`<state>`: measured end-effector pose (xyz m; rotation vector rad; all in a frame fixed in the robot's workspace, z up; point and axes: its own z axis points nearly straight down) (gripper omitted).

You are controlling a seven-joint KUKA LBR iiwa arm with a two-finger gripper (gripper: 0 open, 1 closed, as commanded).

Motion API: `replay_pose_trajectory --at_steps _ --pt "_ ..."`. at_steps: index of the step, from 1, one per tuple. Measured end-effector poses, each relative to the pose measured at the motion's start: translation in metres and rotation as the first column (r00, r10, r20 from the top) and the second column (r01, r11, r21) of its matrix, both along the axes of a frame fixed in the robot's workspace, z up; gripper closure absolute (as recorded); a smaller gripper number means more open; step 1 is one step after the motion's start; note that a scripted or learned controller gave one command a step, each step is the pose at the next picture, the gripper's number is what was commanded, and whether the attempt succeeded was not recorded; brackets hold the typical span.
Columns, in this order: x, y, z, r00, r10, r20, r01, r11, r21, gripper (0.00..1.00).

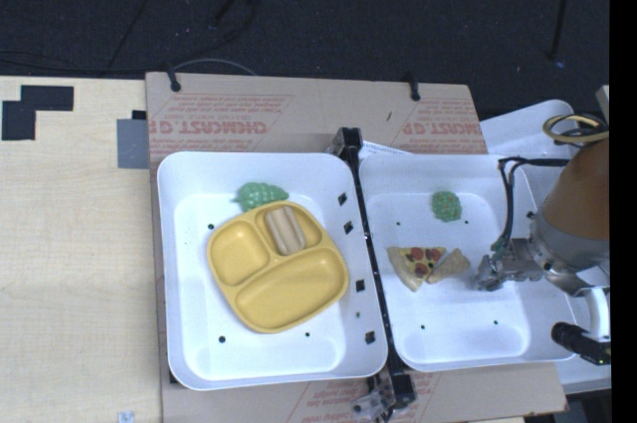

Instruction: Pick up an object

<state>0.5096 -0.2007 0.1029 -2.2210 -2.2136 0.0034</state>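
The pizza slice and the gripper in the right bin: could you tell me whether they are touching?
Cannot tell. In the camera view the gripper sits right beside the pizza slice's right edge, but no plain contact or gap shows there.

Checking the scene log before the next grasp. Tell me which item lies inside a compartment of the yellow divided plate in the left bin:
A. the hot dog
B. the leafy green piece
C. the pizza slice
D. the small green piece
A: the hot dog lies in an upper compartment of the yellow divided plate, while the pizza slice and small green piece lie in the right bin.
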Motion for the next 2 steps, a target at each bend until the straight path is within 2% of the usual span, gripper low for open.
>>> replay_pose_trajectory --at_steps 1,2 --pt "0.004 -0.011 0.055 1.0 0.001 0.008 -0.001 1.0 -0.004 1.0" --pt "0.002 -0.009 0.098 1.0 0.005 0.008 -0.005 1.0 -0.003 1.0"
